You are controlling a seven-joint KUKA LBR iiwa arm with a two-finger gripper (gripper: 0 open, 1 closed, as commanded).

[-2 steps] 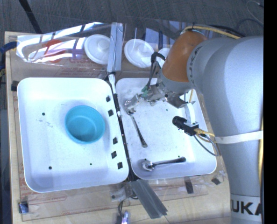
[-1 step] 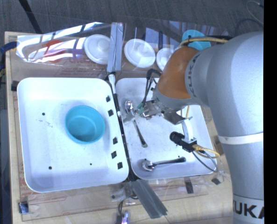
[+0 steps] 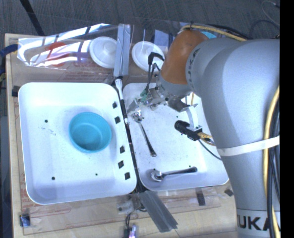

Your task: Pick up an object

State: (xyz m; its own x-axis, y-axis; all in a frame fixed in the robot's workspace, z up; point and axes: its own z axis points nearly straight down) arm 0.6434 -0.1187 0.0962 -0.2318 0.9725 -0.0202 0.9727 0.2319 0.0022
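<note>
White letters "UKA" are read low on the arm point(image 3: 251, 133) at about five o'clock, and just above them, in the right bin point(image 3: 213, 175), two spoons are counted: one spoon point(image 3: 174, 173) lying along the near wall and a second spoon point(image 3: 143, 133) stretched diagonally toward the centre. One blue bowl point(image 3: 90, 132) is seen in the left bin point(image 3: 35, 148) at nine o'clock, well apart from both spoons. The gripper point(image 3: 149, 97) is lowered over the right bin's far left corner, just beside the second spoon's bowl, much of that bin being blocked by the arm; whether it is spread or pressed together cannot be told, and two white lids point(image 3: 104, 51) rest on the tabletop point(image 3: 18, 202) toward twelve o'clock.
</note>
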